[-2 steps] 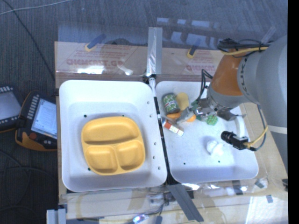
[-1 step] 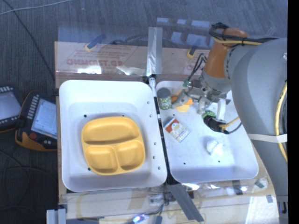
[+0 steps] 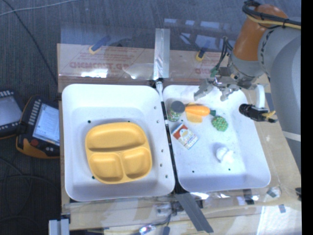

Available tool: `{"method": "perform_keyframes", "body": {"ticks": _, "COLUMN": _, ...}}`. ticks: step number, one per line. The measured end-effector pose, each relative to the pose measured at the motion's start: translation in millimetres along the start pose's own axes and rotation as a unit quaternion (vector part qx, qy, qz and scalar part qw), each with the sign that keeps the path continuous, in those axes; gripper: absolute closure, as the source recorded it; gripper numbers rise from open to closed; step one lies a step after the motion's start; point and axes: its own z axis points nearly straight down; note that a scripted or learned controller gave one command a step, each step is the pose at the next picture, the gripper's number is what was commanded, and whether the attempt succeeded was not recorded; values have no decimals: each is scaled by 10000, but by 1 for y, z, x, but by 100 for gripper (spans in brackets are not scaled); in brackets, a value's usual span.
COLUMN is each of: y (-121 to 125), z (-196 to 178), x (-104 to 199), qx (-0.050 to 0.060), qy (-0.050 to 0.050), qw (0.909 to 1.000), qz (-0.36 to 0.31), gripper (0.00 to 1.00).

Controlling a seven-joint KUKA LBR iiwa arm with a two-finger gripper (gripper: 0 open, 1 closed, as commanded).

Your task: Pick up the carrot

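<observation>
Nearest the camera, the front rims of the two white bins run side by side, meeting along a dark seam in the middle. The left bin [image 3: 73,146] holds a yellow divided tray [image 3: 118,151], which sits toward the front and leaves bare white floor along the back wall and the left side. The right bin [image 3: 254,175] has its front third bare, with open room along the near rim and the right wall. Going back from there, a small white object [image 3: 224,154] lies on the floor, then a small red and white packet [image 3: 186,135] close to the centre seam. Farther in sits a green bumpy ball [image 3: 219,123], and just left of it the carrot [image 3: 197,113] (orange body, green end pointing right), lying on the bin floor beside a small can [image 3: 175,110] that stands against the seam. Above the carrot, near the bin's back rim, hangs the gripper [image 3: 216,91], its two fingers spread apart with nothing between them, clear of the carrot. The grey arm with its orange band [image 3: 252,33] leads off to the right.
</observation>
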Motion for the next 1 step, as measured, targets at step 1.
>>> {"method": "perform_keyframes", "body": {"ticks": 1, "y": -4, "z": 76, "x": -16, "qx": -9, "qy": 4, "qw": 9991, "qz": 424, "gripper": 0}}
